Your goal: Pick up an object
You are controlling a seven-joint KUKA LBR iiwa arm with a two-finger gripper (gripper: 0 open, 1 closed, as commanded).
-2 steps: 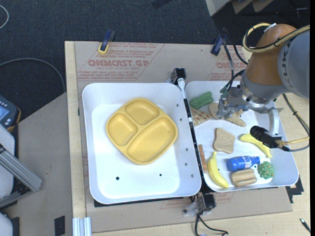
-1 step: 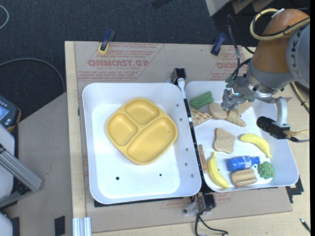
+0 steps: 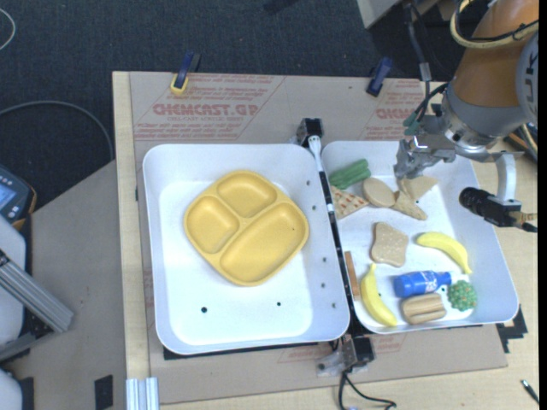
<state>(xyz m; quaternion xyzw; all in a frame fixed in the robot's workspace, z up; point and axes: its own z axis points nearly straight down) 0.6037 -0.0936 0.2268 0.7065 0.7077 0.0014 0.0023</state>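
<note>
My gripper [image 3: 414, 173] hangs over the back of the right bin [image 3: 491, 272], just above a tan wedge-shaped food piece [image 3: 415, 202]. Around it lie a green pickle-like piece [image 3: 349, 174], a waffle-like cracker [image 3: 347, 202] and a pale oval cookie [image 3: 379, 192]. Further forward are a bread slice [image 3: 390, 244], two bananas [image 3: 444, 248] [image 3: 376, 295], a blue can [image 3: 420, 281], a hot dog bun [image 3: 422, 308] and green broccoli [image 3: 462, 295]. Nothing shows between the fingers.
The left bin [image 3: 171, 297] holds a yellow three-compartment plate [image 3: 246, 225]. A black cylindrical part [image 3: 487, 205] juts over the right bin's right rim. Clamps [image 3: 182, 73] [image 3: 379, 76] hold the cardboard at the back.
</note>
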